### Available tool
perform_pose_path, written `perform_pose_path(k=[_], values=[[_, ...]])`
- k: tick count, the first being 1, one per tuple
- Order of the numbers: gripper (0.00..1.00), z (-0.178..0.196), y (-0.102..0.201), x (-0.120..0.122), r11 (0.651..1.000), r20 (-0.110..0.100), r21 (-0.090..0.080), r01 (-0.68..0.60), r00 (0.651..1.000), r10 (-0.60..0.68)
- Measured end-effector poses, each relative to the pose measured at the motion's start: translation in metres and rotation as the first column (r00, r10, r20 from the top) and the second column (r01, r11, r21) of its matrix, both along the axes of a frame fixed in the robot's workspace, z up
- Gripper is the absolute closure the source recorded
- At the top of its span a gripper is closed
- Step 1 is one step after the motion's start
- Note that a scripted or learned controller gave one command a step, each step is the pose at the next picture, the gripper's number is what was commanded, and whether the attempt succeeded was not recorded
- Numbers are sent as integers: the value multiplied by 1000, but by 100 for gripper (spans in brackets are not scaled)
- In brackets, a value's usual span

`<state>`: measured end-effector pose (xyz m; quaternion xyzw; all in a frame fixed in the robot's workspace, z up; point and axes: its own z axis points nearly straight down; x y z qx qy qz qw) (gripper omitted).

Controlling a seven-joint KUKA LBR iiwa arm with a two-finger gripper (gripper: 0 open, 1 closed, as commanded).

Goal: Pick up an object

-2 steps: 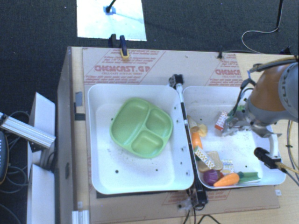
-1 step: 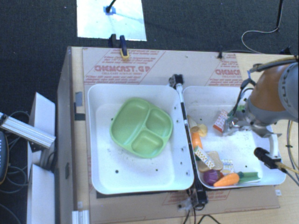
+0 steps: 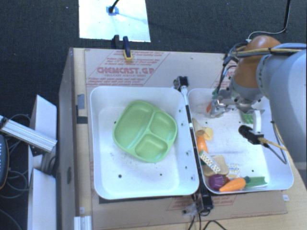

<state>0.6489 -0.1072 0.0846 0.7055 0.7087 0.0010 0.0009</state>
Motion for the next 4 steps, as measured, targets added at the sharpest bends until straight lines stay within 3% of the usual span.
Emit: perform_pose_path(k=[1, 2, 3, 4], values=[[0, 0, -51, -88, 1000, -2, -2, 4, 1000, -4], [0, 0, 15, -27, 1000, 1, 1, 0, 1000, 0], [0, 0, -75, -46, 1000, -1, -3, 3, 1000, -3], [0, 0, 4, -12, 1000, 1, 1, 0, 1000, 0]])
